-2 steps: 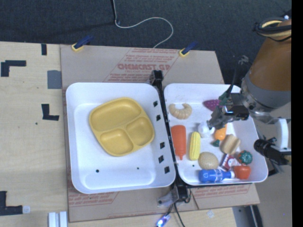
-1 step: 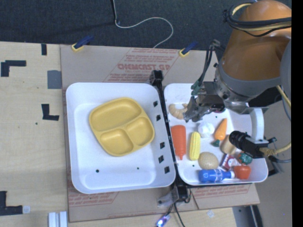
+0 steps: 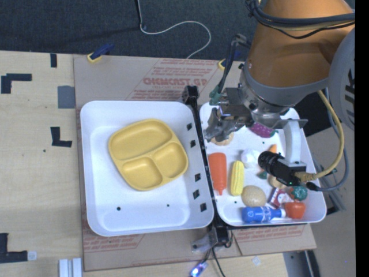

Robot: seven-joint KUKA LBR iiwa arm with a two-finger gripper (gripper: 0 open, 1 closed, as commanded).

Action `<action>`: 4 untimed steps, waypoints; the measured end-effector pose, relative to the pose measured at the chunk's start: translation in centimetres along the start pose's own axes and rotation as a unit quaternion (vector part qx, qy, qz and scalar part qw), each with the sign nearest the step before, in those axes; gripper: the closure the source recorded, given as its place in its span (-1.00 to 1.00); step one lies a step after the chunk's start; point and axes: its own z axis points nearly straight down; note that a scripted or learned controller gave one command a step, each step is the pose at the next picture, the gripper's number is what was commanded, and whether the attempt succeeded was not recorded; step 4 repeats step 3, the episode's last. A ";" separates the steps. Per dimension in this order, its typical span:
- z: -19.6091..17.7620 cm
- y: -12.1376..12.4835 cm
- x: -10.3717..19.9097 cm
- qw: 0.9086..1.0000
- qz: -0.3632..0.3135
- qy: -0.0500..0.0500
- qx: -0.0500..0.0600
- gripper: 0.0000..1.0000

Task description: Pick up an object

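1. Claw [image 3: 221, 127]: you see it low over the far left corner of the right bin [image 3: 228, 209], just beside the divide between the two bins. You cannot tell whether it is wide or narrow, and no object can be made out in its grip.
2. Tan object [image 3: 226, 137]: partly hidden under the claw tip. You cannot tell what it is, or whether the claw touches it.
3. Carrot [image 3: 217, 172]: lies lengthwise along the right bin's left wall, on the near side of the claw and apart from it.
4. Corn cob [image 3: 237, 178]: yellow, just beside the carrot and roughly parallel to it.
5. Potato [image 3: 253, 196]: at the near end of the corn cob.
6. Blue bottle [image 3: 260, 214]: lies on its side against the near wall, just beside the potato.
7. Red object [image 3: 295, 210]: in the near right corner, next to the bottle's cap end.
8. Purple object [image 3: 263, 130]: toward the far wall, partly covered by the arm.
9. Small white object [image 3: 249, 156]: mid-bin, between the purple object and the corn cob.
10. Left bin [image 3: 144, 211]: holds one yellow divided plate [image 3: 149, 153], lying flat and slightly turned.
11. Cardboard sheet [image 3: 132, 79]: under both bins, on the desk [image 3: 34, 154].
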 end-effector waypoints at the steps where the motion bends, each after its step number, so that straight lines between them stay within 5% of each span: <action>1: -0.4 0.0 4.2 1.000 0.002 -0.001 0.001 1.00; 4: -3.7 0.0 1.9 1.000 0.004 -0.001 0.000 1.00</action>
